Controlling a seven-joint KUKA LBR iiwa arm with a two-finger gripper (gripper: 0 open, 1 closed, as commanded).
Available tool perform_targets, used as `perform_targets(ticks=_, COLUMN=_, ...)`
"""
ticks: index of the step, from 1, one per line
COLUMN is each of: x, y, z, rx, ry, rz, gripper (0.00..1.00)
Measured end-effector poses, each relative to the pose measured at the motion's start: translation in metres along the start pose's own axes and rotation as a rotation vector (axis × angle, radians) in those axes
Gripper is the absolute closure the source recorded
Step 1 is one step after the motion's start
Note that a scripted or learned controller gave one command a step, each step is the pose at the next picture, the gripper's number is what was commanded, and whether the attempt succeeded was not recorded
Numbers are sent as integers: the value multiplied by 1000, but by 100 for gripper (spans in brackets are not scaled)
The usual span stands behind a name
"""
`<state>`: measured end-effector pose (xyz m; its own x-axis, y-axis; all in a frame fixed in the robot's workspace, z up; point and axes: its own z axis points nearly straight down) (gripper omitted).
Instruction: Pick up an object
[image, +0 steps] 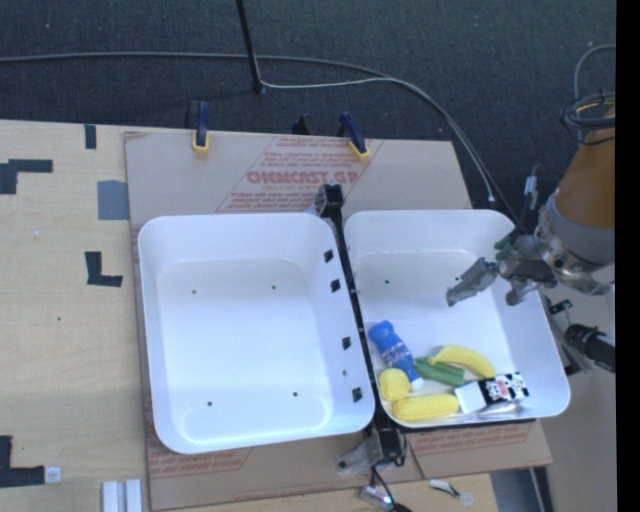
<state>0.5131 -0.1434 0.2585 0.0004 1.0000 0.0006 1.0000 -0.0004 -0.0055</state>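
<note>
Nothing was picked yet: the grey two-finger gripper (487, 279) hovered with fingers spread and empty above the right white plastic bin (420, 236), toys clustered near its front corner

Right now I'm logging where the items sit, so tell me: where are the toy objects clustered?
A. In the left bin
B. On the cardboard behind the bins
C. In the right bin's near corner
C: the blue bottle, banana and corn lie together in the right bin, at its near end.

Toys (440, 380) crowd the right bin's (420, 235) near end; far end open.
</note>
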Motion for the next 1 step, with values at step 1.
perform_targets(ticks=1, x=0, y=1, z=-2, rx=-5, ry=-1, rz=-1, gripper=0)
